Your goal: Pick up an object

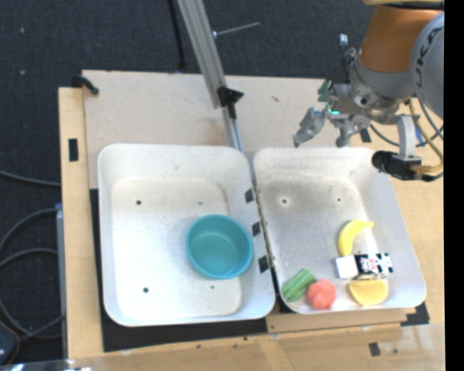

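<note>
My gripper (325,134) hangs over the far rim of the right bin (309,161), its two fingers spread open with nothing between them. Well in front of it, in that bin's near right corner, lie a yellow banana (354,234), a small white and black box (364,265), a yellow wedge (369,291), a red ball (321,294) and a green piece (298,284). A blue bowl (219,246) stands in the left bin (139,176).
A slanted metal rail (205,45) rises behind the two bins and ends at a black clamp near their shared wall. A black cable fitting (394,165) sits at the right bin's far right rim. The bench edge runs along the front.
</note>
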### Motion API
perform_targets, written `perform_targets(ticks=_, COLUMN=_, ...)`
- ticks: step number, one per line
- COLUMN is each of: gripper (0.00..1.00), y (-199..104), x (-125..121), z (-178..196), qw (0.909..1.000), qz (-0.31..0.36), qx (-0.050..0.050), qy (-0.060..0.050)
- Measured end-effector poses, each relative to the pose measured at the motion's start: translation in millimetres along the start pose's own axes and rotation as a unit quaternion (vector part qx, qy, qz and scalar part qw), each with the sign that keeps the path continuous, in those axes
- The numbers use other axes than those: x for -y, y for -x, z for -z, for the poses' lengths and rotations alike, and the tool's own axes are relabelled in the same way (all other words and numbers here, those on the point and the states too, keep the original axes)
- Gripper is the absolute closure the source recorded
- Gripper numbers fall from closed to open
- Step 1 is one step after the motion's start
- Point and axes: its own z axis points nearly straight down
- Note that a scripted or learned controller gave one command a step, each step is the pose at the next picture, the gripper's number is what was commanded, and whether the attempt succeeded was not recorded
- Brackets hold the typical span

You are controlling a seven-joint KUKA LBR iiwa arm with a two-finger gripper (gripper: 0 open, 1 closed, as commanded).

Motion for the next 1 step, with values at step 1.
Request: perform_targets(ticks=1, gripper=0.00, y=5.5, x=9.3, z=-57.3, qw=1.0000, qz=-0.002, qx=0.001, qy=-0.003)
